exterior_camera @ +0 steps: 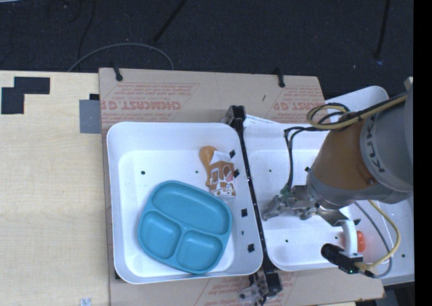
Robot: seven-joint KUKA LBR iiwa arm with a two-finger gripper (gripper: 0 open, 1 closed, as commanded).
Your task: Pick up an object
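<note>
**No pick yet: the arm is low in the right bin, the likely targets lie in the left**

Nearest the camera, at the bottom of the view, the blue divided plate (pixel 185 225) lies flat in the left bin (pixel 120 163), close to the bin's front wall. In the right bin (pixel 290 257), near its front right corner, a small white and orange object (pixel 354 238) rests on the floor, partly behind cables.

A little farther in, the claw (pixel 287 205) sits low over the right bin's floor, near the divider between the two bins. It is a grey cluster of metal seen from above, and I cannot tell whether it is parted or closed; nothing can be seen inside it. The grey arm (pixel 368 159), with its orange band, reaches in behind it.

Farther still, in the left bin beside the divider, a small patterned packet (pixel 222 180) lies with an orange-brown piece (pixel 208 155) touching its far end.

Judging by this, the task is at an early stage: every object rests on a bin floor and none is lifted. What remains is the whole pick: closing on one item and raising it clear. The white and orange object is nearest to the arm.
</note>
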